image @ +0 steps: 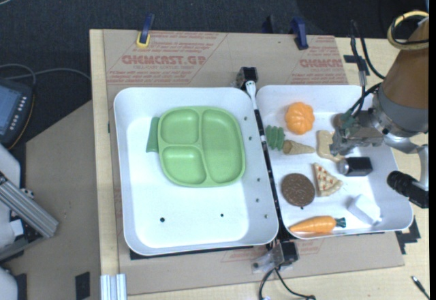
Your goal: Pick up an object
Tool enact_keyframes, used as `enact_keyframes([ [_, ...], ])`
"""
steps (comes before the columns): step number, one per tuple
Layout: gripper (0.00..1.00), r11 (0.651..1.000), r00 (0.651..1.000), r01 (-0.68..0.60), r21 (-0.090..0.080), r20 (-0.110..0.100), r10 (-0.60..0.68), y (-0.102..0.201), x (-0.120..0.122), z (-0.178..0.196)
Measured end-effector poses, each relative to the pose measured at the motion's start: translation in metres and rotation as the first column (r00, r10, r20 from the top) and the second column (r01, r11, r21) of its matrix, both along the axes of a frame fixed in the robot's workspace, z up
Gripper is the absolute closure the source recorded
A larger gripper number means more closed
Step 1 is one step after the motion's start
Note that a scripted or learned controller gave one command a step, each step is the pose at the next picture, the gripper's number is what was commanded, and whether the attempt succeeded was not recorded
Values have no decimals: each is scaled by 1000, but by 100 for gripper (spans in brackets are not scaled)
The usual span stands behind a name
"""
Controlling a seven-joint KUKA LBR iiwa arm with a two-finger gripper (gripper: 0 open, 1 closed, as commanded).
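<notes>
Two bins: a left bin (136, 176) holding a green divided plate (201, 145), and a right bin (320, 96) crowded with toy food beneath the arm.
Gripper: the gripper (344, 144) hangs low over the right bin's far side, by a pale cracker-like piece (325, 142); whether its fingers are open or closed cannot be told, and nothing is seen held.
Likely target: that pale piece, judging by the gripper's position; its long axis is partly hidden.
Other candidates: an orange pumpkin (300, 117), a cone (298, 148) with its tip toward the arm, a brown cookie (298, 189), a pizza slice (327, 180).
Carrot: the carrot (315, 225) lies along the near rim, long axis left-right, green end rightward.
Placement: the food appears scattered loosely, probably to give the program separate targets.
</notes>
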State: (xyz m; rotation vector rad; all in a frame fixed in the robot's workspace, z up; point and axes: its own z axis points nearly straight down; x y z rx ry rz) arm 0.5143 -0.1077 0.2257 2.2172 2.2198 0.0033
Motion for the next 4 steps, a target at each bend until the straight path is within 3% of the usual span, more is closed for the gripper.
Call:
enact_keyframes([
  [2,100,1000,1000,-4,1,1,4,54,93,-6],
  [3,100,1000,1000,0,2,-5,0,59,79,8],
  [4,100,1000,1000,2,-1,-1,-2,49,88,6],
])
